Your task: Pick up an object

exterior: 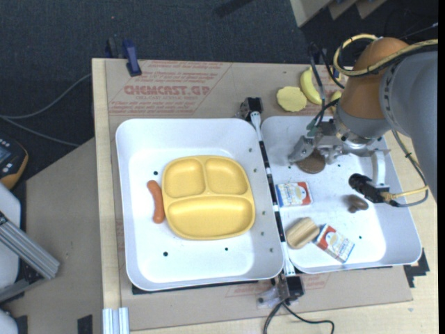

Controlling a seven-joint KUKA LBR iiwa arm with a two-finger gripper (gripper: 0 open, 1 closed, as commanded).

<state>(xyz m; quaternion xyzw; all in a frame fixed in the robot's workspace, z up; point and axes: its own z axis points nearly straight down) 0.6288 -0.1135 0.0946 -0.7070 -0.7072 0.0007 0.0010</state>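
My gripper [310, 149] hangs over the far left part of the right bin [396, 239]. Directly under it, partly hidden by it, lies a brown round disc [313, 164]. Whether the gripper touches the disc is unclear. Nearer the front of this bin lie a small white carton with red and blue print [292, 193], a tan bread roll [301, 232], a white and red packet [334, 243] and a small brown lump [358, 203].
The left bin [139, 186] holds a yellow divided plate [207, 197] with an orange sausage [156, 201] beside its left edge. Beyond the right bin, a yellow banana [310, 86] and a yellow round piece [291, 99] lie on the bench.
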